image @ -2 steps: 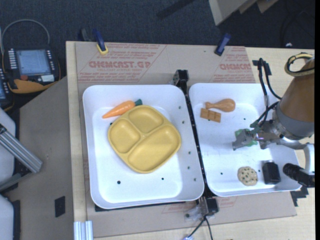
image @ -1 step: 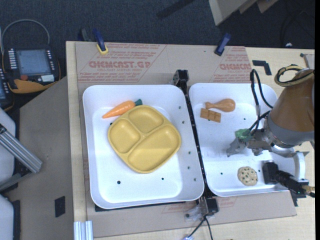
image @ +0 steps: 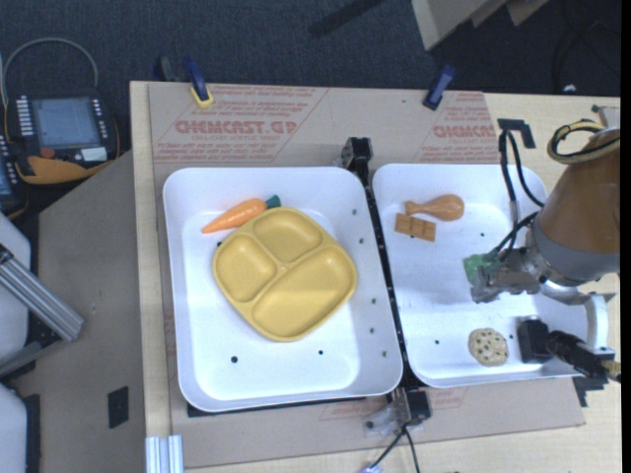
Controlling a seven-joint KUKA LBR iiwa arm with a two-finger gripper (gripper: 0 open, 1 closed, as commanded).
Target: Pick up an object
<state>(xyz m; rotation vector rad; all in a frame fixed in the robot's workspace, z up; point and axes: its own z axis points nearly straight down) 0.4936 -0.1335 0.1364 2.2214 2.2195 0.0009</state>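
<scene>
Cardboard covers the bench under two white bins. Low in the right bin, the gripper has something green at its tip; I cannot tell its finger state. A loose pinch could drop it beside the cookie.

Two bins, one plate (yellow), four toy foods.
</scene>
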